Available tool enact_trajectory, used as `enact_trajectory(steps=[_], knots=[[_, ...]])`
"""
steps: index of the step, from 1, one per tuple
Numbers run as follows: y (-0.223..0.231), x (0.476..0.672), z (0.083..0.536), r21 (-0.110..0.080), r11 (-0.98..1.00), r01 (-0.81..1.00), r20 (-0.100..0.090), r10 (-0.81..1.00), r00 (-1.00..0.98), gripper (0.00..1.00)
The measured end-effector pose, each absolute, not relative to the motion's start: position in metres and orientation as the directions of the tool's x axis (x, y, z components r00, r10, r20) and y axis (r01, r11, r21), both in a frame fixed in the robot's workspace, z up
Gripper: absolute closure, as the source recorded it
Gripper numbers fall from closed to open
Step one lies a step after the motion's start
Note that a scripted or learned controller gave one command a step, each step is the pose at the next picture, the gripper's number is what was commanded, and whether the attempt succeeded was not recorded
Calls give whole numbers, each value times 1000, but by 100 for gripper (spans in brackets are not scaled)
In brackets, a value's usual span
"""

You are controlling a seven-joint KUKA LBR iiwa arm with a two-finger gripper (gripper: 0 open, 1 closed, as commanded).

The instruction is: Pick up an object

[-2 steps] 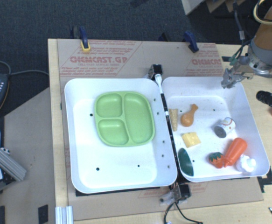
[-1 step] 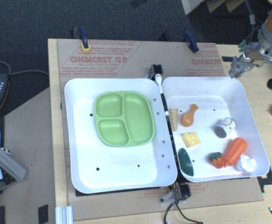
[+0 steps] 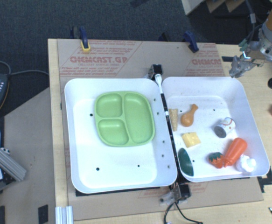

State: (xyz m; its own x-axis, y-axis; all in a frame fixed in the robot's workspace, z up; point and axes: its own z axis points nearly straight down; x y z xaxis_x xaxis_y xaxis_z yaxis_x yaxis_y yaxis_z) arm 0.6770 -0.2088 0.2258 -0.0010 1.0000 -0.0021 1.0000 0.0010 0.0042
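Camera view: your gripper hangs past the right bin's far corner, carrying nothing
You cannot tell how wide it gapes; the orange carrot, drumstick, cheese wedge and small cup lie in that bin, the green divided plate in the left bin

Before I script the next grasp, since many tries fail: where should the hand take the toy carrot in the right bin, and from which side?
Probably across the orange body of the toy carrot, mid-length, coming from above. It lies slanted, its green end toward the bin's front, with a white object close to its lower right, so the fingers should close across its narrow width, clear of that neighbour.
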Motion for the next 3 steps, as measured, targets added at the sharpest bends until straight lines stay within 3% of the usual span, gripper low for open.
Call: enact_trajectory(steps=[3], knots=[[-103,548,228,-4,2,1000,2,1000,-2,100]])
